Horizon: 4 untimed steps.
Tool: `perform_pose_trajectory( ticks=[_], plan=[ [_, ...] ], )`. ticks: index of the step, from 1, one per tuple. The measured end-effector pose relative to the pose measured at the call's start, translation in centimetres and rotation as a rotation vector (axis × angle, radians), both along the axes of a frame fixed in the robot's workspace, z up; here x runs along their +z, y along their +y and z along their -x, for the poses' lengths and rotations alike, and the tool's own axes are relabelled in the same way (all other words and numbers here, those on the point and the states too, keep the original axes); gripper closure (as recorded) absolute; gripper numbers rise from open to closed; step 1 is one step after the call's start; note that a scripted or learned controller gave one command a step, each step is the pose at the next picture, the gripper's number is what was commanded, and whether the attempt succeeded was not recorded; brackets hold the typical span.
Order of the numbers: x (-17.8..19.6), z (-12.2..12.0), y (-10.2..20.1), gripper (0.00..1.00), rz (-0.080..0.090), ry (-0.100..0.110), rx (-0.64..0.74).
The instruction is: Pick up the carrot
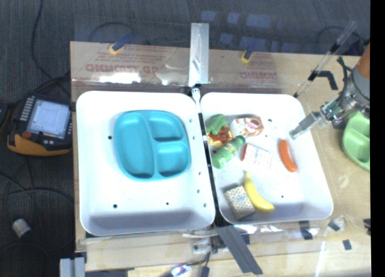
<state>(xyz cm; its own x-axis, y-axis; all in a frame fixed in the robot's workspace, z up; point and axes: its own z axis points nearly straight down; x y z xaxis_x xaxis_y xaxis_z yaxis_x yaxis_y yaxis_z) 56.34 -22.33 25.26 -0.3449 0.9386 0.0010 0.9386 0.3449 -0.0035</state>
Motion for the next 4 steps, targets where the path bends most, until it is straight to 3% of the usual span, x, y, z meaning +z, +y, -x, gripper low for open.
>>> perform_pose_trajectory(
  ticks=[1, 2, 3, 4],
  plan=[
    [-4.5, -2.4, 0.1, 0.00, -0.001, 0.002, -0.207],
    [-13.9, 0.7, 0.5, 0.00, -0.006, 0.008, -0.345],
    [-15.6, 1.3, 0.8, 0.00, -0.012, -0.020, -0.353],
    [-11.2, 5.1, 8.3, 0.00, -0.002, 0.003, -0.083]
  ],
)
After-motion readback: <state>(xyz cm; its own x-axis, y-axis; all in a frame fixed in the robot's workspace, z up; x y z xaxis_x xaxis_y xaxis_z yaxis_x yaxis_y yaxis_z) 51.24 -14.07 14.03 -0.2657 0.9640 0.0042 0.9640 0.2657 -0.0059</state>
